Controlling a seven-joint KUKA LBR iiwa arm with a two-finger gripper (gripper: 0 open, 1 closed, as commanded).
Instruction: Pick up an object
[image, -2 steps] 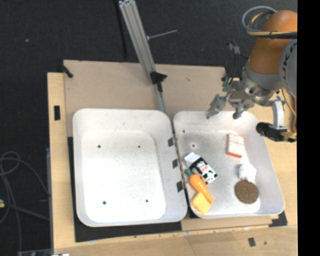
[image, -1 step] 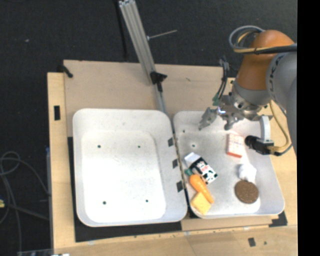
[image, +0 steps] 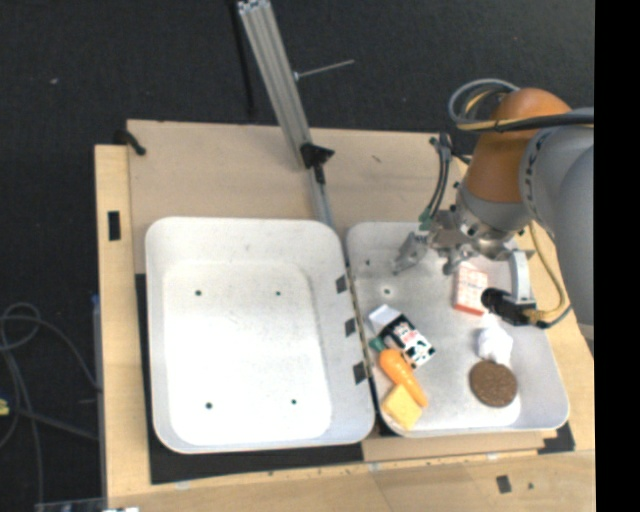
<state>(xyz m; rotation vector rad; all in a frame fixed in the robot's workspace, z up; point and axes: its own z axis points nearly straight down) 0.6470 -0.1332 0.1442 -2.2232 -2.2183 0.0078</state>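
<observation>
Dark carpet is surrounding a pale wooden bench (image: 230, 170) that is carrying two shallow white bins side by side, with a slanted aluminium rail (image: 285, 85) reaching over the far edge. Over the right bin (image: 380, 250), the gripper (image: 437, 250) is hanging below the orange-banded wrist (image: 505, 150), its two fingers standing apart, one (image: 408, 250) angling toward the bin's far-left corner and the other (image: 462, 258) pointing down beside a small white-and-red carton (image: 469, 290); nothing is sitting between them. The carton is lying just beside that nearer finger, and it looks like the most reachable target. Farther toward the bin's front, a white crumpled lump (image: 493, 343) is resting near a brown round disc (image: 494, 384), and along the left wall a black-and-white printed box (image: 405, 338), an orange carrot-shaped toy (image: 399, 370) and a yellow block (image: 403, 405) are crowding together, touching one another. The left bin (image: 240, 330) is holding no objects. To do this step well, the arm should be centring the open fingers over one isolated item, probably the carton, aligning them across its narrower sides before descending, and closing only once both fingers are straddling it. The clustered items by the wall are a poorer choice, since a finger could be jamming against the bin wall or a neighbour.
</observation>
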